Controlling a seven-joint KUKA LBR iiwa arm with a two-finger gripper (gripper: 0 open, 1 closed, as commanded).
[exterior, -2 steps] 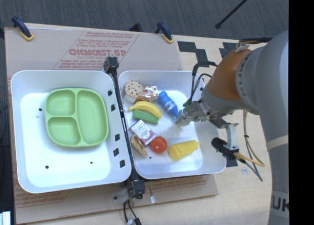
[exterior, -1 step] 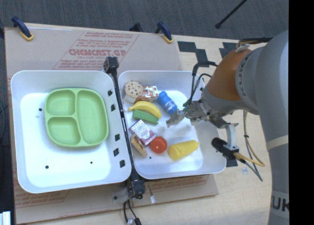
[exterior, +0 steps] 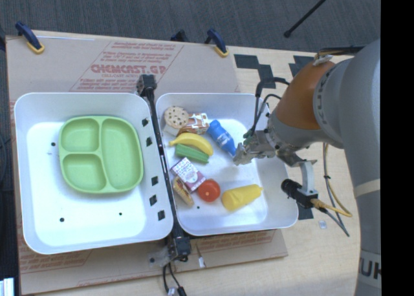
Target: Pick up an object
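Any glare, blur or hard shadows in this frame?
Camera view: lighting is even and soft; the white bins read bright but keep their detail, with only faint shadow under the green tray. The toys are fairly sharp, while the arm's wrist near the gripper looks slightly soft.

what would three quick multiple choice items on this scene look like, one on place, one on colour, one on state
1. Where is the green tray?
A. left bin
B. right bin
C. on the cardboard outside the bins

2. What colour is the bottle?
A. red
B. blue
C. white

3. How does the gripper stand to the right bin?
A. over it, right of the bottle
B. over the tray
C. off beyond the bench

Key: 1 A, the tray lies in the left bin. 2 B, its body is blue. 3 A, the gripper is above the right bin's floor, close beside the bottle.
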